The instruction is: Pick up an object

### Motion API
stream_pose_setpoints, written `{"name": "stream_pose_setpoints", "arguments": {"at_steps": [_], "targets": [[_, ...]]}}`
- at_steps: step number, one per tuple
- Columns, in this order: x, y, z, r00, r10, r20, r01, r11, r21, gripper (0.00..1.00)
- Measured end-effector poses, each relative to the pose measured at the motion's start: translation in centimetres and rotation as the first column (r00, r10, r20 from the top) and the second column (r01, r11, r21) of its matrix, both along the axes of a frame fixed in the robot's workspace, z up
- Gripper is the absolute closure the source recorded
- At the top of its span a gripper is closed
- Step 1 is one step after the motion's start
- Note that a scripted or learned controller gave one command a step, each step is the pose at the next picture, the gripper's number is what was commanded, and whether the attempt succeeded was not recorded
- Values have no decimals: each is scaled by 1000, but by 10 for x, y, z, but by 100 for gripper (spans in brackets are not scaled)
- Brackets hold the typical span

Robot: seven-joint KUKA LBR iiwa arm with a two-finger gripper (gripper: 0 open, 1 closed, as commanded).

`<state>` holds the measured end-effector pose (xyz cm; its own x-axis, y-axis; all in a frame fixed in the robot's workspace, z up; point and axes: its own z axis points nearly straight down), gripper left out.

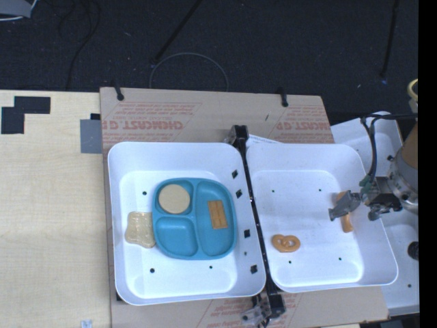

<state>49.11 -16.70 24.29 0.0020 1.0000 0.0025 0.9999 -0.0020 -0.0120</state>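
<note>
KUKA arm [410, 157] enters from the right edge, wrist low over the right bin's [307, 279] right side. Gripper [347, 209] points left — fingers approx. horizontal, near the bin's right wall. Cable [372, 149] loops above the wrist. Finger state: not discernible.

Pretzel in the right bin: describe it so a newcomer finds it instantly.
Look in the right bin, toward its front edge near the divider. The pretzel lies flat there, alone on the white floor. Its twisted, looped orange-brown shape sets it apart from the straight orange piece by the gripper.
</note>
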Motion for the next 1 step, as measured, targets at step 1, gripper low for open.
{"name": "stream_pose_setpoints", "arguments": {"at_steps": [1], "targets": [[2, 0, 5, 1000, 2, 10, -2, 1000, -3, 0]]}}
